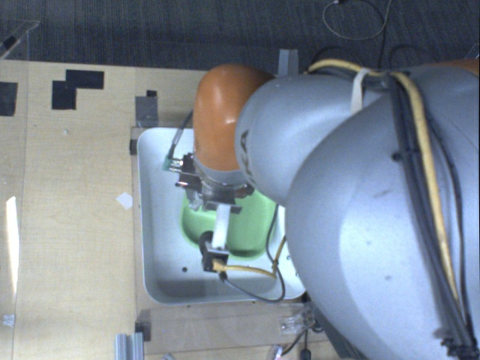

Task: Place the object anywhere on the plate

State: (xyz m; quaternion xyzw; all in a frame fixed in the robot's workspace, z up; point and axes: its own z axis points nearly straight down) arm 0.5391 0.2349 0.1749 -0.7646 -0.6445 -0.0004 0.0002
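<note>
The gripper (217,201) hangs over the green plate (253,223) in the white bin (161,276), but the big arm (360,186) hides the object and I cannot tell if the gripper is squeezing anything, so the object might land off the plate.

A pale green round plate (253,220) is seen lying flat on the floor of 1 shallow white bin (161,268), near its middle; much of its surface is hidden.
</note>
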